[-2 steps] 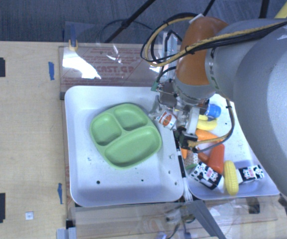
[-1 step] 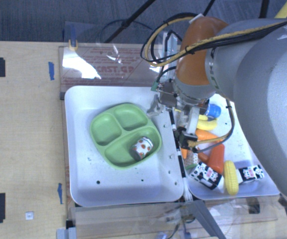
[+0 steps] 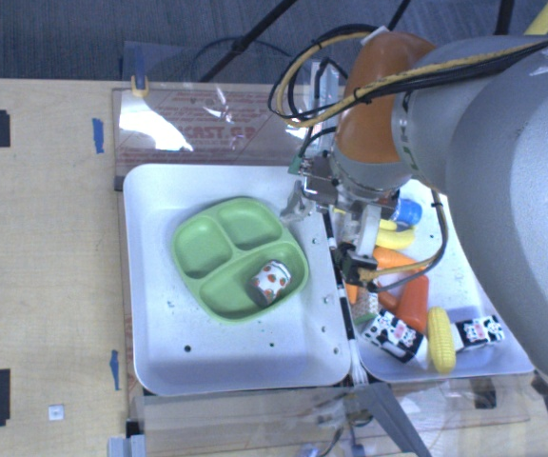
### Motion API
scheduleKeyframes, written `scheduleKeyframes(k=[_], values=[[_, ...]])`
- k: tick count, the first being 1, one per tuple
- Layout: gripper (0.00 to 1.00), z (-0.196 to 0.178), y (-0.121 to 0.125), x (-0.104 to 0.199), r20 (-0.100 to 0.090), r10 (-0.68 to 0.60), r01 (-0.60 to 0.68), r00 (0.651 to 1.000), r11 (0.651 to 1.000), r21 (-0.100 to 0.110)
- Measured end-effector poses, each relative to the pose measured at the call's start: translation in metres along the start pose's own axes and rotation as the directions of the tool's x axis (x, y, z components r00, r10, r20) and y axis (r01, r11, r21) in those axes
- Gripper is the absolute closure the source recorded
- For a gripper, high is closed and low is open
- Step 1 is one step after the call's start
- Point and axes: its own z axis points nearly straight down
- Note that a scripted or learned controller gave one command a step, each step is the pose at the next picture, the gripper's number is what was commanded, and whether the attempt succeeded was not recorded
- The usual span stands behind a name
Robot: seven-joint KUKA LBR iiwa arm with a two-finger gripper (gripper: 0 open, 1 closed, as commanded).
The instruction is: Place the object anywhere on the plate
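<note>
Grey gripper point(image 3: 362, 246) above right bin point(image 3: 502, 355), toys

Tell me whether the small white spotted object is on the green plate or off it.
On it. The small white spotted object rests in the green plate's large front compartment, inside the rim, in the left white bin.

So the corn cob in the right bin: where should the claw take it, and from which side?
Probably across the middle of the corn cob, coming straight down from above. It lies flat and runs roughly top to bottom in the view, so the fingers would best close across its narrow width. The black-and-white block sits close on its left and another one on its right, leaving little room.
</note>
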Motion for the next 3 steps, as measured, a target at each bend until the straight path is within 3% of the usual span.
scheduleKeyframes(k=[1,2,3], values=[[1.0,-0.01,0.0,0.001,0.0,-0.003,0.003,1.0,1.0,-0.002],[0.0,-0.01,0.0,0.001,0.0,-0.003,0.003,1.0,1.0,-0.001],[0.0,0.0,-0.004,-0.041,-0.001,-0.14,0.14,0.99,0.99,0.005]])
